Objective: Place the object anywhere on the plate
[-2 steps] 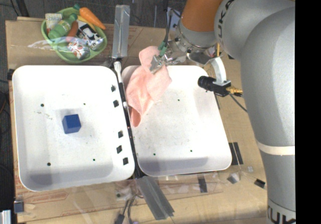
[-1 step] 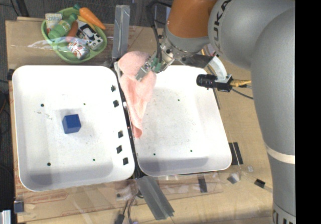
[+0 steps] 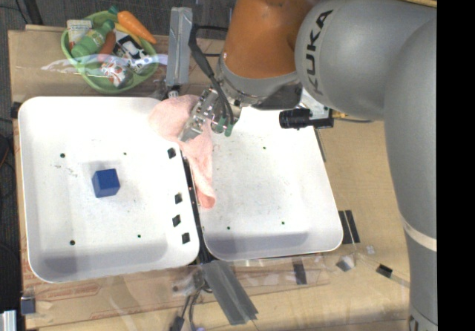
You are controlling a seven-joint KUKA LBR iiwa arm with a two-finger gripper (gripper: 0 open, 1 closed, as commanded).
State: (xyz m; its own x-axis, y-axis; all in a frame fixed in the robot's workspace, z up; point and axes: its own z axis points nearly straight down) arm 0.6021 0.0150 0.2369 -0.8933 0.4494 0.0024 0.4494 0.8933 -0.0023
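Wooden counter [image 3: 356,196], two white bins side by side. Pink cloth [image 3: 194,145], soft and crumpled, draped over the divide between the bins at their far edge, one tail trailing down the right bin [image 3: 274,196]. Gripper [image 3: 210,119] on the cloth's upper part, jaws pinching its folds. Blue cube [image 3: 106,182] in the left bin [image 3: 89,248].

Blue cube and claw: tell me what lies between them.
In the camera view, bare white bin floor, then the pink cloth draped over the bins' shared edge, separate the blue cube from the claw.
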